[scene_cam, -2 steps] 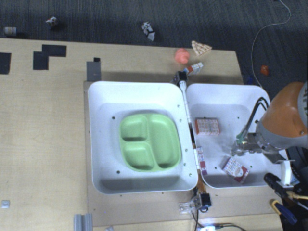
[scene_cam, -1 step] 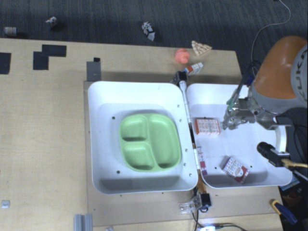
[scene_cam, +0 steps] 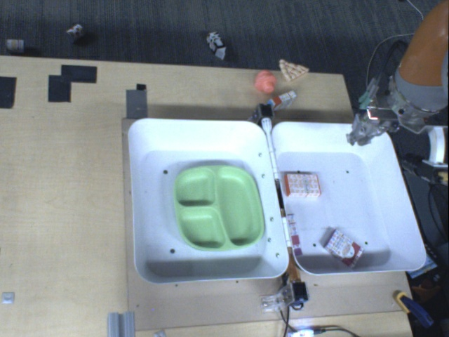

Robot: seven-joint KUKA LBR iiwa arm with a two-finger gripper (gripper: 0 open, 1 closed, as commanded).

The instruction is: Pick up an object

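Left white bin [scene_cam: 151,188] holds a green three-compartment plastic tray [scene_cam: 219,206]. Right white bin [scene_cam: 393,209] has a small patterned box [scene_cam: 302,184] and a red-white packet [scene_cam: 342,246]. Gripper [scene_cam: 361,133] hovers over its far-right corner, finger state unreadable. You're pre-grasp; next, descend onto one item.

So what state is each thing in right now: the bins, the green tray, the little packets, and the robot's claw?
Left bin: holds the green tray.
Green tray: lies flat, right way up, its three compartments bare.
Right bin: holds two packets.
Boxy packet: lies flat near the dividing wall, untouched.
Crumpled packet: lies tilted near the front wall, untouched.
Gripper: hangs over the right bin's back corner, nothing seen between its fingers.
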